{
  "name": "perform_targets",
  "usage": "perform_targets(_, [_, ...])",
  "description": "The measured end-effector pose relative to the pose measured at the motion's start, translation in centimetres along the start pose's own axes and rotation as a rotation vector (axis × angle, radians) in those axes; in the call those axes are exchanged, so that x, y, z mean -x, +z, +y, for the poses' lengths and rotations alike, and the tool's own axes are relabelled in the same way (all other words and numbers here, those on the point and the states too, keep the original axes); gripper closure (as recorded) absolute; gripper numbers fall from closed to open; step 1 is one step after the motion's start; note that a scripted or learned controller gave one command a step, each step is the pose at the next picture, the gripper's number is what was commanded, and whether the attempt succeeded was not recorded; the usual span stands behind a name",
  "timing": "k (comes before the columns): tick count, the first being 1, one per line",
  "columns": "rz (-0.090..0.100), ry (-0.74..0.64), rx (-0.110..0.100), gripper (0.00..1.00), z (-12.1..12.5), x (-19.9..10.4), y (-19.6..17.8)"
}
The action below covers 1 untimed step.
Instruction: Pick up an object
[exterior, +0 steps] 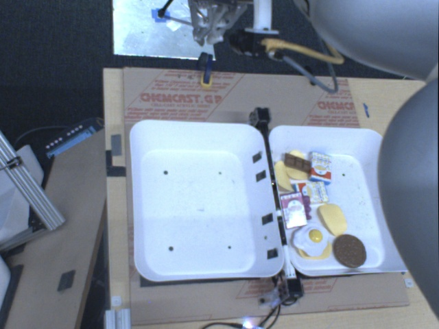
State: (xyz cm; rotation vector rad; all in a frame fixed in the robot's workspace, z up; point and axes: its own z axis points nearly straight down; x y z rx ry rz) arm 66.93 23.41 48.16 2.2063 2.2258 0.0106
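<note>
The right bin (367, 163) holds several toy foods. Among them are a brown chocolate piece (296, 160), a red and white carton (320, 167), a purple and white box (295, 208), a yellow slice (333, 218), a fried egg (313, 239) and a round brown cookie (350, 250). My gripper (207, 38) hangs high at the top of the view, beyond the far edge of the left bin (199, 204) and well away from the objects. I see nothing held under it.
A black divider with clips (269, 184) runs between the two bins. A small blue and yellow piece (206, 71) sits on the cardboard sheet just below the gripper. The grey arm (411, 184) covers the right side. Metal framing (27, 197) stands at the left.
</note>
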Motion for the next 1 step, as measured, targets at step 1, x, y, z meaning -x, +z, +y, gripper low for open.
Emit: perform_targets(1, [0.000,-0.003,0.004,1.00,0.03,0.01,-1.19])
